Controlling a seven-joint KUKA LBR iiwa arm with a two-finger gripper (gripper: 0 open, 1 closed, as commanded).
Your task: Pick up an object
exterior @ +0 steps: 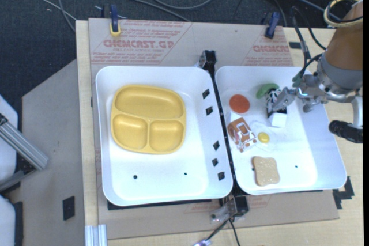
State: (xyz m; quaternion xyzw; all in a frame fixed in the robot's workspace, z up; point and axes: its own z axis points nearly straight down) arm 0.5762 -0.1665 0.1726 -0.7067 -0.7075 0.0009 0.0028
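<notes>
My gripper (278,105) hangs low over the right bin (314,150), near its upper middle, with the arm coming in from the right. A small white block (279,121) lies right under its tip; whether it is gripped I cannot tell. A green piece (266,89) lies just up-left of the gripper. An orange-red disc (240,103) sits to the left. A red-and-white wrapped item (242,131), a small yellow piece (263,137) and a tan bread slice (266,170) lie lower in the bin.
The left bin (173,181) holds a yellow three-compartment plate (149,118). A black divider with clips (214,124) runs between the bins. Cables cross the dark floor behind the bench, and blue clamps (115,19) hold the board's far edge.
</notes>
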